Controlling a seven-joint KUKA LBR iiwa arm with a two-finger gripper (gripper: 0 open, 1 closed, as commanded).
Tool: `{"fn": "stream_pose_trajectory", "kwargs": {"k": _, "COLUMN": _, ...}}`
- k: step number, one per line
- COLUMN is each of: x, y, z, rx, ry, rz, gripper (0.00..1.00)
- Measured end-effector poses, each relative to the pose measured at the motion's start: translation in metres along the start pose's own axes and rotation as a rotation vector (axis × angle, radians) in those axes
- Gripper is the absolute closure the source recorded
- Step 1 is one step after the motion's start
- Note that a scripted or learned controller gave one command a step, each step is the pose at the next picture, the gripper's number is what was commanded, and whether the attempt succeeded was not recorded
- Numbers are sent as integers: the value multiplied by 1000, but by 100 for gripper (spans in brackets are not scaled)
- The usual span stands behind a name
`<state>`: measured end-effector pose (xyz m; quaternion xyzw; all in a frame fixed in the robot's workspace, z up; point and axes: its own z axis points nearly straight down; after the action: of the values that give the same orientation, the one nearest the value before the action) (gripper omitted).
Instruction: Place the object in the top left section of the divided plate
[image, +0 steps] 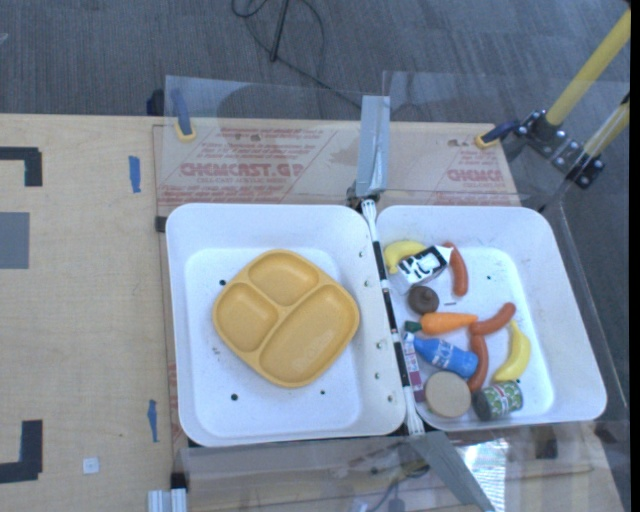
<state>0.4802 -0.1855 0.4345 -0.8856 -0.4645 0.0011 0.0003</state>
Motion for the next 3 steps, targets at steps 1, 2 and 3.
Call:
{"fn": "stream_pose_trajectory", "kwargs": {"k": 1, "x": -6, "y": 4, "z": 0, "rx": -1, "ry": 1, "rz": 346, "gripper": 100}}
{"fn": "stream_pose_trajectory", "kwargs": {"k": 2, "x": 113, "y": -22, "z": 0, "rx": -1, "ry": 1, "rz": 540, "gripper": 100}}
{"fn": "stream_pose_trajectory", "kwargs": {"k": 3, "x": 147, "y": -15, "z": 10, "rx": -1, "ry": 2, "rz": 507, "gripper": 100}}
